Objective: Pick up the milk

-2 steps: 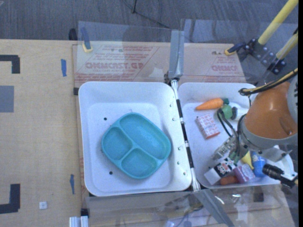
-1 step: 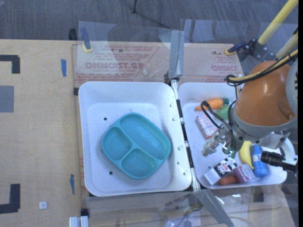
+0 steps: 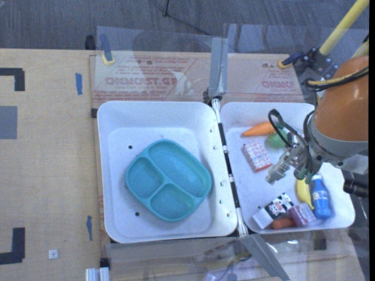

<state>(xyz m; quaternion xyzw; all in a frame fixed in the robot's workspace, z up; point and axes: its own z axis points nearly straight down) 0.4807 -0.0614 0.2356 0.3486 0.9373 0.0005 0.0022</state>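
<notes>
Pincer: we see the gripper (image 3: 280,171) hovering low in the right bin (image 3: 246,113); whether it is spread or pressed together we cannot tell.
Milk: we find the milk carton (image 3: 273,210), cow-patterned, lying near the bin's front edge, apart from the pincer.
Neighbours: we note a blue bottle (image 3: 320,197), banana (image 3: 303,192), pink packet (image 3: 256,156), carrot (image 3: 258,130).
Left bin (image 3: 114,122): we see a teal divided plate (image 3: 169,180).

milk carton (image 3: 273,209) | white with black cow patches | lying on its side, tilted | lower right of frame, near right bin's front wall
</notes>
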